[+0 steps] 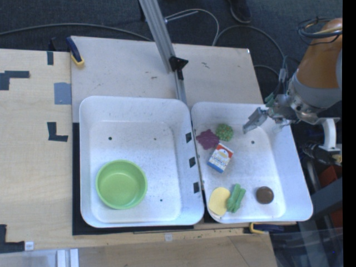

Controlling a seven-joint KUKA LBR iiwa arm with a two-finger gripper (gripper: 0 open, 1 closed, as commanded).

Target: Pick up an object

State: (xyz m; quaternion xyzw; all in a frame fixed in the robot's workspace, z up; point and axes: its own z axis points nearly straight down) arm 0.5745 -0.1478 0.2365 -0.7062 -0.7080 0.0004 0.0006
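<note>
While my pincer hangs over the right bin at its one o'clock, its grip state beyond my telling, I aim it for the green knobbly object at nine o'clock, descending straight to avoid the purple piece.

From my feed the light is bright and even, coming from overhead. The two white bins nearly wash out, with soft shadows along their inner walls. The picture is soft and low in resolution; the arm blurs, and the dark floor loses detail.
</note>
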